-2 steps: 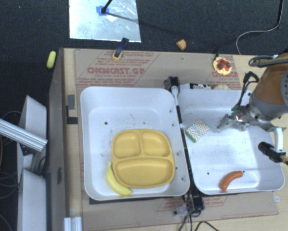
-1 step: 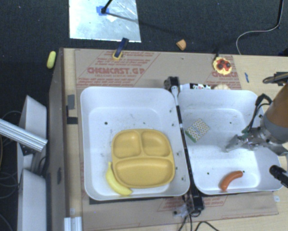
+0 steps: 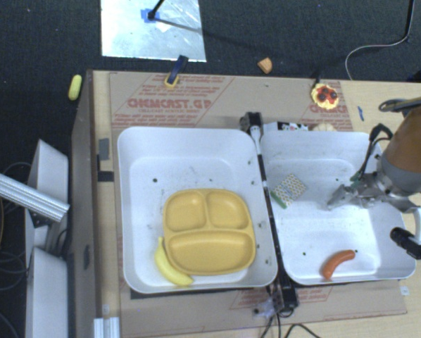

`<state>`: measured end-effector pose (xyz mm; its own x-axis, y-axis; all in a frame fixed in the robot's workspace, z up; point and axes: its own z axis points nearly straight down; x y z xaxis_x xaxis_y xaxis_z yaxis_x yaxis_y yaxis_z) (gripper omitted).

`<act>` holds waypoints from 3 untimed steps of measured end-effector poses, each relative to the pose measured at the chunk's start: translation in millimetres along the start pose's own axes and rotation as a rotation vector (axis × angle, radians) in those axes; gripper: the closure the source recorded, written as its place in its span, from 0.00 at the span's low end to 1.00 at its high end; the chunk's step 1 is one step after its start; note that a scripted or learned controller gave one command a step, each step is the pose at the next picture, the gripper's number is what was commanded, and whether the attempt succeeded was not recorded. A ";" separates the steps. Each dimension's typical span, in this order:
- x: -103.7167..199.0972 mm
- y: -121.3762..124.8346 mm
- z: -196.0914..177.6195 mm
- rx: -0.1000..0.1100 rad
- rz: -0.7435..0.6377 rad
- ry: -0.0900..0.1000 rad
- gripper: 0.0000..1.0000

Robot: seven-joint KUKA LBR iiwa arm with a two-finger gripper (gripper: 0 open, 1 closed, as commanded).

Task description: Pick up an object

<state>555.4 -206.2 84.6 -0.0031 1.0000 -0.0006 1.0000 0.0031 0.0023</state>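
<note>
- One gripper (image 3: 337,198) is what we start from: it reaches in from the right, low over the floor of the right bin (image 3: 316,157), and we cannot tell how it is set, since its tip is a grey blur against the white.
- Above it we see the arm's orange band (image 3: 412,141) and grey wrist, hanging over the bin's right rim.
- Nothing lies between the tip and the bin floor that we can make out; the things in this bin sit apart from it.
- Nearest on the left is a small checked green-and-white pad (image 3: 288,188), lying flat and turned at a slant, close to the divider between the bins.
- Toward the near edge of the same bin lies an orange sausage (image 3: 338,263); its long axis runs from lower left to upper right, slightly curved, its higher end pointing toward the arm's side.
- In the left bin (image 3: 182,150) we find a yellow divided plate (image 3: 209,232) with three compartments, resting flat.
- A banana (image 3: 170,267) lies tucked against the plate's lower left edge, touching it, its long axis running down and to the right.
- Beyond the bins, on the cardboard bench (image 3: 196,97), a small red and yellow toy (image 3: 325,95) sits near the far right corner.
</note>
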 end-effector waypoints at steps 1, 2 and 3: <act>10.6 49.3 -0.2 -0.001 -0.001 0.000 0.00; 8.6 -62.9 0.1 0.002 0.003 0.000 0.00; 0.1 9.2 -0.3 -0.001 0.000 0.000 0.00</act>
<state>564.6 -206.0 84.9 -0.0034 1.0000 -0.0009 1.0000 0.0034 0.0033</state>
